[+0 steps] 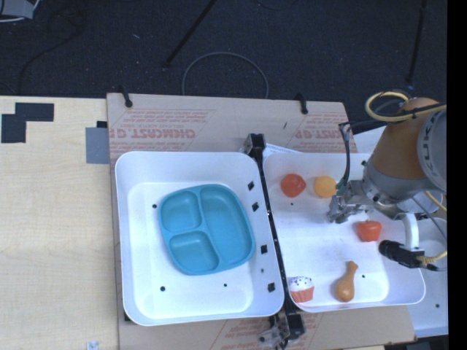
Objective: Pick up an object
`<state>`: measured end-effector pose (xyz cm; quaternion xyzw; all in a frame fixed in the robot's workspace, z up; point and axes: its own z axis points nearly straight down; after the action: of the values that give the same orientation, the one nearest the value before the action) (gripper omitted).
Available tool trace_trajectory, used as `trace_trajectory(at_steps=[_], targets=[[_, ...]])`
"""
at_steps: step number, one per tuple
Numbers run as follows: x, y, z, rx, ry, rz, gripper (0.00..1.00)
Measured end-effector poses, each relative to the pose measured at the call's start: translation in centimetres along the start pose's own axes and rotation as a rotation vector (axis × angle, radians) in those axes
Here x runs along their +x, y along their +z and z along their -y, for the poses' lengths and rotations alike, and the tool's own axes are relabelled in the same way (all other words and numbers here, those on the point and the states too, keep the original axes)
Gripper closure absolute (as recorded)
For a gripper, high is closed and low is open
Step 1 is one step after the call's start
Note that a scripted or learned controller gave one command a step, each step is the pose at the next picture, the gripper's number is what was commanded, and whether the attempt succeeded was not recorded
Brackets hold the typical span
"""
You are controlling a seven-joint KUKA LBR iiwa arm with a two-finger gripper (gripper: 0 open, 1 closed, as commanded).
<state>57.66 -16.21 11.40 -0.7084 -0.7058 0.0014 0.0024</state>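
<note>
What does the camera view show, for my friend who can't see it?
A grey robot arm reaches from the right, its pincer low over the right bin, which holds a red tomato, an orange, a red pepper, a drumstick and a cupcake. The left bin holds a blue divided plate.

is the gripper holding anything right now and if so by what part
Nothing shows between the fingers. The gripper hangs low over the right bin, between the orange ball and the red piece, touching neither as far as the view shows.
</note>
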Motion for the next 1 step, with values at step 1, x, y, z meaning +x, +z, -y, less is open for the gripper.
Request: trace_trajectory(at_steps=[1], targets=[[0.67,-5.33,0.75,-0.005,-0.005,0.001,1.0]])
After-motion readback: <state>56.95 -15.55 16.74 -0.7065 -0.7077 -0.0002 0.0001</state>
